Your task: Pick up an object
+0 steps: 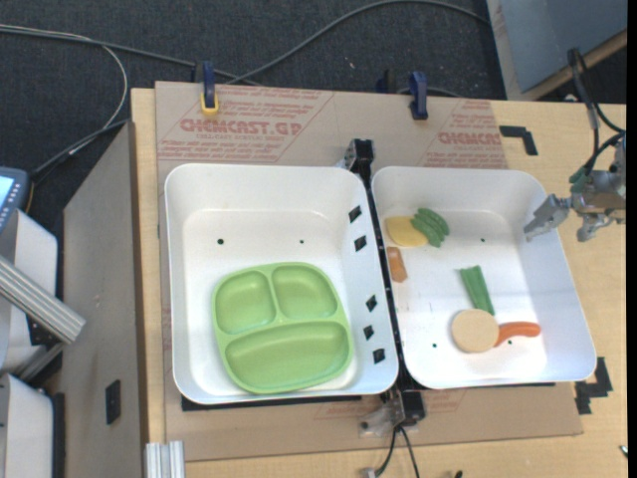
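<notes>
gripper (569,219) at right bin (557,297) rim, possibly open, nothing held

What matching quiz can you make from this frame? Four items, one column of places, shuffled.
Items:
1. green divided tray
2. round tan piece
3. yellow piece
4. gripper

Places:
A. near the far wall of the right bin, beside a dark green piece
B. over the right bin's right rim
C. lying in the left bin
D. near the front of the right bin, touching an orange piece

Pairs: 1-C, 2-D, 3-A, 4-B
</notes>
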Tool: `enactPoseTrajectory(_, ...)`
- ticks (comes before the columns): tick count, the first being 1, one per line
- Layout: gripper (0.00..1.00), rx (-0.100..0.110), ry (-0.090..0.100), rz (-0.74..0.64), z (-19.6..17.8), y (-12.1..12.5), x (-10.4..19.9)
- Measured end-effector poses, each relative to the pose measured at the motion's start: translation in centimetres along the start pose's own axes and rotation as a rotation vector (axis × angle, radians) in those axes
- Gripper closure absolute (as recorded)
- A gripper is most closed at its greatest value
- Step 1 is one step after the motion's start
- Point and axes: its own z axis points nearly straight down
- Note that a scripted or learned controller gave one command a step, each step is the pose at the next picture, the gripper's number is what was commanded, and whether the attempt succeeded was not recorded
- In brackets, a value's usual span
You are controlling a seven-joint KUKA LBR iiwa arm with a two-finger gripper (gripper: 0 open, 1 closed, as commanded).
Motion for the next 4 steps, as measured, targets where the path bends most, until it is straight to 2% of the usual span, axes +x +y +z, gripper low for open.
enactPoseTrajectory(1,0.00,-0.014,-0.004,-0.004,-0.8,0.3,0.1)
enactPoseTrajectory(3,0.00,-0.010,-0.002,-0.005,10.1,1.7,0.6)
enactPoseTrajectory(4,0.00,-0.011,0.002,-0.006,14.4,1.8,0.8)
